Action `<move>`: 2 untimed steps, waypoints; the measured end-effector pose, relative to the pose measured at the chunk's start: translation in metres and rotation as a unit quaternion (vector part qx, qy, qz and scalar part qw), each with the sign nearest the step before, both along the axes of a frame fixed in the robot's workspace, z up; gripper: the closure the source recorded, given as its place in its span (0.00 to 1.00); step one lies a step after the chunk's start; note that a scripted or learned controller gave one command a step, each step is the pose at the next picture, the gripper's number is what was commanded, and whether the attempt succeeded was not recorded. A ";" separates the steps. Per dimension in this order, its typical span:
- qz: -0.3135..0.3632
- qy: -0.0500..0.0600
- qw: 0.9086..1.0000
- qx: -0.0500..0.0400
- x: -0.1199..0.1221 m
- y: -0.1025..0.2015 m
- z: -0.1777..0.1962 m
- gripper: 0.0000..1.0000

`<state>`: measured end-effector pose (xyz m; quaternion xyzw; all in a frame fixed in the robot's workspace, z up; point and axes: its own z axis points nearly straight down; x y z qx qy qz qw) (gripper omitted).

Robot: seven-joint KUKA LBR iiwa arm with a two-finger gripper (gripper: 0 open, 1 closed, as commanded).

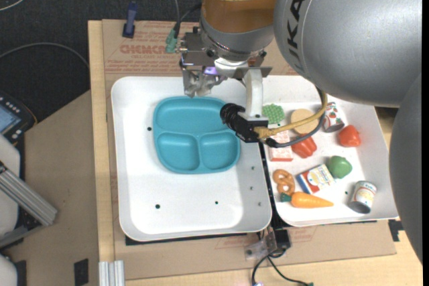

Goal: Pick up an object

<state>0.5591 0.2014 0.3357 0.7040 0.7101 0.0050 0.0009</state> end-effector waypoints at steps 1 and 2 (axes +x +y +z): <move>-0.002 0.002 1.000 -0.001 -0.039 0.003 0.050 1.00; -0.006 0.006 1.000 -0.003 -0.082 -0.040 0.064 1.00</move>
